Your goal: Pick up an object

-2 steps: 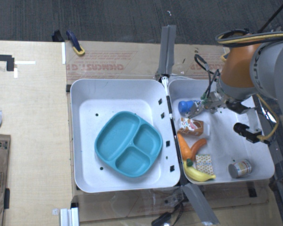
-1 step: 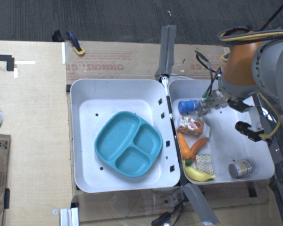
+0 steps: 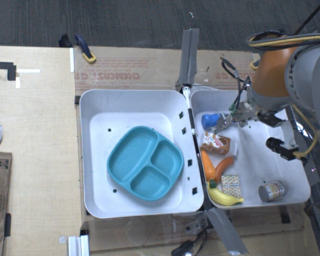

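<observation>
entry: right bin (image 3: 288, 193), shallow, white. it is holding, along its left wall from far to near: a blue cup-like object (image 3: 209, 120); a brown snack packet (image 3: 216, 143); an orange carrot (image 3: 207, 166) lying beside a second orange-red piece (image 3: 223, 166); a small patterned packet (image 3: 230, 184); a yellow banana (image 3: 224, 197). a small metal can (image 3: 271, 191) is lying on its side near the right corner, well apart from the rest.

entry: left bin (image 3: 90, 159), white. a blue divided plate (image 3: 145, 162), three compartments, is lying flat in it.

entry: gripper (image 3: 228, 119), on the grey arm with orange band (image 3: 272, 71). it is hanging at the far end of the right bin, just beside the blue cup-like object and above the snack packet. how far the tool is open cannot be told from this slant, and nothing can be seen in its hold.

entry: step in hand, as judged: closing in on a pick target, most likely the blue cup-like object or the snack packet.

entry: handling notes. the items along the left wall are crowding one another, so a straight descent centred on one item is looking safer than a sweep. the cup is sitting close to the bin wall; the tool is needing clearance on that side. the packet is looking soft and may be slipping or crumpling. the can, lying alone, is offering the cleanest approach, though it may be rolling.
</observation>
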Motion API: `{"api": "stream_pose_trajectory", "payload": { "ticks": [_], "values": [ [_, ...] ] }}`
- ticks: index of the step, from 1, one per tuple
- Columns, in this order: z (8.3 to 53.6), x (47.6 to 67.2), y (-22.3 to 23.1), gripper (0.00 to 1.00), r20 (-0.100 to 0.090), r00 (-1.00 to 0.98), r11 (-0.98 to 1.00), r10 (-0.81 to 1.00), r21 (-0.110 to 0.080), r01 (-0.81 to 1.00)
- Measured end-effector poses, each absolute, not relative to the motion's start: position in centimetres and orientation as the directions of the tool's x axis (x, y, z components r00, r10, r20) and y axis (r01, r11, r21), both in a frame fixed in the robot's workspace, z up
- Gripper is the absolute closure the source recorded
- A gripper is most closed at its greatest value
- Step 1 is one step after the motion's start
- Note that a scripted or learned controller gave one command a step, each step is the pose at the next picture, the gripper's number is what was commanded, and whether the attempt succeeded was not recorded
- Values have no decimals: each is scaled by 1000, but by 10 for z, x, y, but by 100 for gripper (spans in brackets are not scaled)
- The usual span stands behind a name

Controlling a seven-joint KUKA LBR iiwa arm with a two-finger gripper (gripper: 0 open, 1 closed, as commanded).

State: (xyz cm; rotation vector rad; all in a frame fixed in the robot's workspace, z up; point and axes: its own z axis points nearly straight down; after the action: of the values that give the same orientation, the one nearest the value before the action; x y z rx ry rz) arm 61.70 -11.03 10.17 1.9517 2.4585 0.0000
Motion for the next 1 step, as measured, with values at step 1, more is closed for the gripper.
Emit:
{"api": "stream_pose_trajectory", "payload": {
  "ticks": [1],
  "values": [
    [153,603,-119,0,-2,-134,134,991,1,991]
  ]
}}
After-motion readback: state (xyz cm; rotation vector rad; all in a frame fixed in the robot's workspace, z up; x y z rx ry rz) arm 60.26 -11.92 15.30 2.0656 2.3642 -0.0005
